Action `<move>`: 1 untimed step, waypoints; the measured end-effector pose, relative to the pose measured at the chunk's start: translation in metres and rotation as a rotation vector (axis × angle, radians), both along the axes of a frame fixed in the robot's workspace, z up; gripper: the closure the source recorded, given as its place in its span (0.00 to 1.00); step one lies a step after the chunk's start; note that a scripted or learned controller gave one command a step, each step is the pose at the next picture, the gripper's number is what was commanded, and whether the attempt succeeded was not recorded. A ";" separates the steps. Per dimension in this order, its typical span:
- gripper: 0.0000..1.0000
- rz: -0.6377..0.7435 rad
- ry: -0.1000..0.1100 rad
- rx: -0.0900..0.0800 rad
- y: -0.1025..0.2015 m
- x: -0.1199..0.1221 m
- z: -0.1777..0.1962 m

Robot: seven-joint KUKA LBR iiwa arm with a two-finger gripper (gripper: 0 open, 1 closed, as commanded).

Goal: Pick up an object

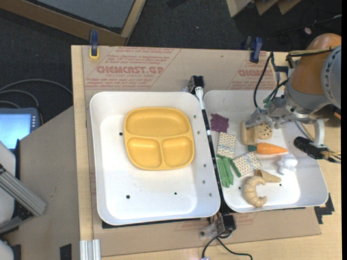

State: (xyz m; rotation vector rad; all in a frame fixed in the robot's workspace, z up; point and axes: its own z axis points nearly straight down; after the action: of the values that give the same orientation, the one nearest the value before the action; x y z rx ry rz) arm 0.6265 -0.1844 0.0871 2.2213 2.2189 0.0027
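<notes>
My gripper is low over the right bin, near its back edge, sitting right over a tan cracker-like piece with dark dots. Can't tell from this angle what state it's in or whether it has anything; wrist body blocks the view.

Candidates are all clustered in the right bin, which is why I'm working there: carrot just in front of the tool, white crumpled bit beside it, croissant near the front, green bean pods along the left wall, purple piece at the back left, a couple of patterned squares between.

Left bin holds a yellow divided plate, well apart from me, probably too flat and wide to grab.

My read: mid-descent or at grasp height on the cracker piece. Risk: items are packed close, carrot nearly touching the target, so it could get nudged.
</notes>
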 end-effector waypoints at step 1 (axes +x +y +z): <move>1.00 0.001 -0.016 -0.003 0.000 0.005 0.017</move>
State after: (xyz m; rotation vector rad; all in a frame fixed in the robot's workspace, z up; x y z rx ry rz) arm 0.6315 -0.1847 0.1040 2.2103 2.2111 0.0163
